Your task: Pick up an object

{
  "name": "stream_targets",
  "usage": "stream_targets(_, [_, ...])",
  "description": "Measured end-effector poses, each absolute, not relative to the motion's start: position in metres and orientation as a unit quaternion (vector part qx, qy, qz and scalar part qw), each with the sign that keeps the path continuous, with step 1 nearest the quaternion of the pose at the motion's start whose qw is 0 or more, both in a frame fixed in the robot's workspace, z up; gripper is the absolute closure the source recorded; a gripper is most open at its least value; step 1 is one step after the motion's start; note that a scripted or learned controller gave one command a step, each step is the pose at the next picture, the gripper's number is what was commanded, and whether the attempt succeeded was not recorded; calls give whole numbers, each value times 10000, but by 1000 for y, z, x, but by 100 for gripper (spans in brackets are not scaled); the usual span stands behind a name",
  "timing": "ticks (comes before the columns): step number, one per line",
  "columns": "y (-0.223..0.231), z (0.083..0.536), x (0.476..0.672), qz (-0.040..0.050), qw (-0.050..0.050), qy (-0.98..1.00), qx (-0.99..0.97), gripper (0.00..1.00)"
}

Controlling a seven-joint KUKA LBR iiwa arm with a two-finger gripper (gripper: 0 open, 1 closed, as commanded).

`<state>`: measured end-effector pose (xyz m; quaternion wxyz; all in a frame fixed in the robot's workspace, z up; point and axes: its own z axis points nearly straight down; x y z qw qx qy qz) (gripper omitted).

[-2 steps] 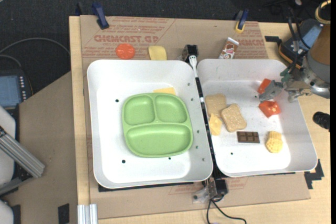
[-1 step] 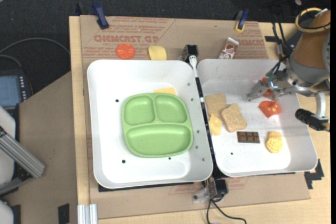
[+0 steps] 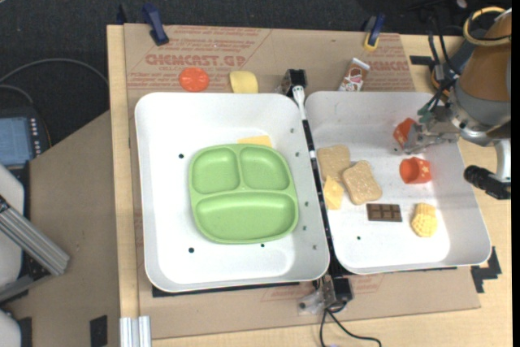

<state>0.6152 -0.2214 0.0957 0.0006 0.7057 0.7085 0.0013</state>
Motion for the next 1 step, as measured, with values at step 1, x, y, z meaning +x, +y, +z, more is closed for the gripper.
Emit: stream_targets(1, [-219, 95, 615, 23, -24, 7090, 7052, 0])
